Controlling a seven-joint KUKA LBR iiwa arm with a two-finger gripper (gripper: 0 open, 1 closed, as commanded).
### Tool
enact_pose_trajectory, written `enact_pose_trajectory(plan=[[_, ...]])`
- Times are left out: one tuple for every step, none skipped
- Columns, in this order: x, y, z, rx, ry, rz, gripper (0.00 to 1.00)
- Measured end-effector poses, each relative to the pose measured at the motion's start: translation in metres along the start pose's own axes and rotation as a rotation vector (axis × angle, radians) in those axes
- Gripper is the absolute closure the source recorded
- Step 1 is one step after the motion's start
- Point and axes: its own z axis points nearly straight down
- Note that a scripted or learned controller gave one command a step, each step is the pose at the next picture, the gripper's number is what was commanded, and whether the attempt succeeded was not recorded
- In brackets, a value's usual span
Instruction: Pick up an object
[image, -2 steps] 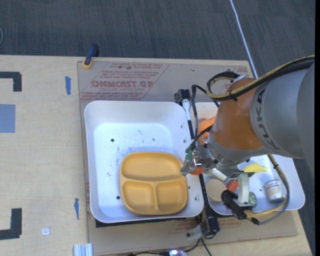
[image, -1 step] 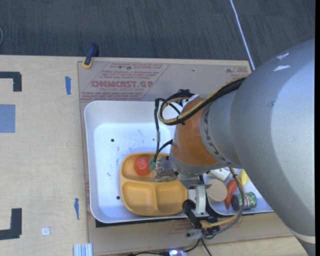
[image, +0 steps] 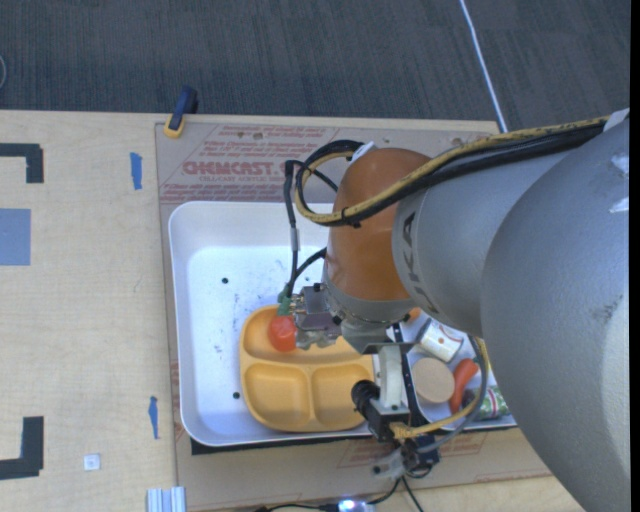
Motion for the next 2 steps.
enact_pose_trajectory(plan=[[0.001,0.001,-0.01,-0.002,0.0,-0.003,1.0],[0.002,0.002,-0.02,-0.004,0.0,-0.005,1.0]])
